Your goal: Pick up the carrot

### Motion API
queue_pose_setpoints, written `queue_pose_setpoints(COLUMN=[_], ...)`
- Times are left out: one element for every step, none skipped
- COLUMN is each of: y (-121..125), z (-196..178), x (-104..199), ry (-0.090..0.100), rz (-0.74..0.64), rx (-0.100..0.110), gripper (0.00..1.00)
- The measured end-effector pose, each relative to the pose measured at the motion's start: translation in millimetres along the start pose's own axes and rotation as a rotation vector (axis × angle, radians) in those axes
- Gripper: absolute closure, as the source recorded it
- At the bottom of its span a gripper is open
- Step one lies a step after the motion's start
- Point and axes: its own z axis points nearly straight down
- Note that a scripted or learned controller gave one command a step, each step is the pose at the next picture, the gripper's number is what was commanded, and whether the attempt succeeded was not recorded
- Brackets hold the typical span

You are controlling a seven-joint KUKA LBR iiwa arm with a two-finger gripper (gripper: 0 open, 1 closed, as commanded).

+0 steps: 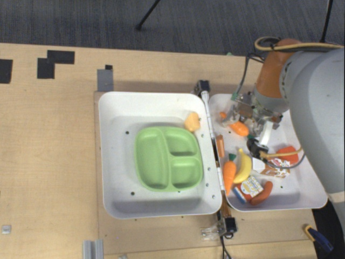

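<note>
Pale wooden bench (48, 161) takes up most of my feed, with dark carpet beyond its far edge and two white bins side by side on it. From my overhead camera, the left bin (116, 198) holds a green divided plate (168, 158) in its middle and a small yellow-orange toy food (192, 122) by its far right corner.

The right bin (302, 190) is crowded. The carrot (229, 176) lies along its left wall, green top pointing away from me, and touches a banana (244, 166) on its right. By the carrot's near end sit a white packet (250, 186) and a red sausage (262, 194). A red-orange item (288, 152) lies further right.

The gripper (250, 116) hangs over the far part of this bin, just beside a small orange piece (240, 128) and apart from the carrot. I cannot tell whether it is open or closed, nor whether it has hold of anything. The banana crowds the carrot's right side and the bin wall hems its left.
</note>
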Motion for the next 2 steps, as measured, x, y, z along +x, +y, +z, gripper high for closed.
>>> queue_pose_setpoints(y=[-0.3, 15.0], z=[-10.6, -138.7], x=[0.2, 45.9], ry=[-0.001, 0.001], rz=[-0.006, -0.069], rx=[0.004, -0.003], gripper=[1.00, 1.00])
